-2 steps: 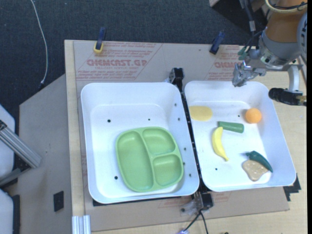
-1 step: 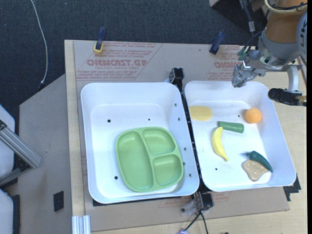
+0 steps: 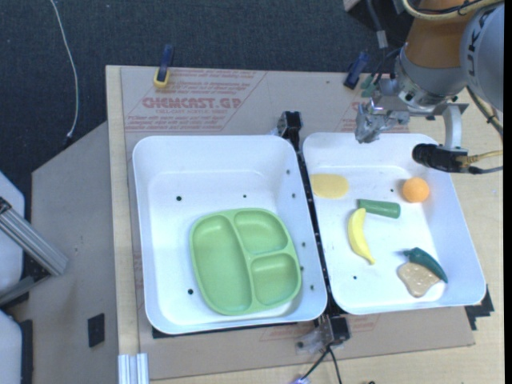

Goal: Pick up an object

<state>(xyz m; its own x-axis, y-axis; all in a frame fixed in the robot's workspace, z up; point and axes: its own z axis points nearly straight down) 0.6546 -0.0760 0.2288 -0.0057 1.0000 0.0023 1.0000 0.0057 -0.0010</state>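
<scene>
The left shallow white bin (image 3: 152, 214) holds a pale green plastic divided plate (image 3: 244, 260), set toward its near side. The right shallow white bin (image 3: 460, 222) holds six things: a flat pale yellow oval piece (image 3: 330, 186) at its far left, an orange ball (image 3: 415, 190) at far right, a green cylinder (image 3: 378, 208) lying left to right between them, a yellow banana (image 3: 359, 236) whose long axis runs far to near, a dark teal pepper-like piece (image 3: 425, 261) and, touching it, a tan bread-shaped slice (image 3: 418, 279). The claw (image 3: 371, 126) hangs over that bin's far rim, above the surface, fingers slightly apart, gripping nothing.
</scene>
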